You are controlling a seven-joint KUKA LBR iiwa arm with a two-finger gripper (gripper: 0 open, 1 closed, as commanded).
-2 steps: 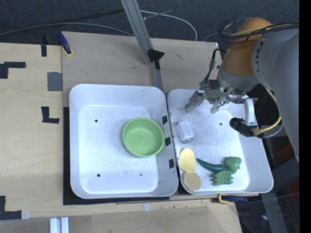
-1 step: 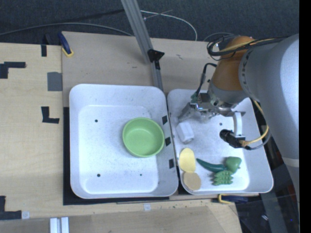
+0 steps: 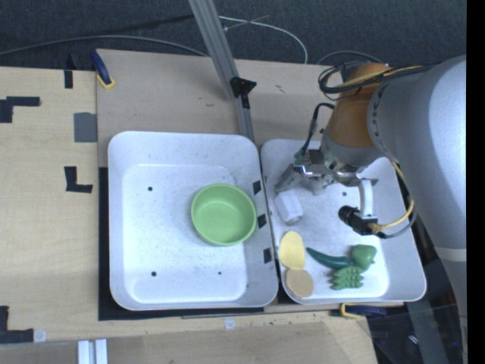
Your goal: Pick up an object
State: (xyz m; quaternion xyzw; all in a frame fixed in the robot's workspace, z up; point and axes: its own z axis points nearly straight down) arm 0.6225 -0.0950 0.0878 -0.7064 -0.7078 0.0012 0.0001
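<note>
The gripper [image 3: 290, 190] hangs low in the right bin [image 3: 402, 279] (its upper left part), fingers apart around a small white block [image 3: 289, 207], not clearly pinching it. At the block's five o'clock lie a yellow piece [image 3: 292, 249], tan disc [image 3: 299, 283] and green toys [image 3: 350, 266]. A green bowl [image 3: 223, 214] sits in the left bin [image 3: 144, 271].

One fixed camera looks steeply down from above the counter [image 3: 174, 89], its slanted view taking in both bins, left [image 3: 125, 226] and right [image 3: 394, 279], at moderate range.
</note>
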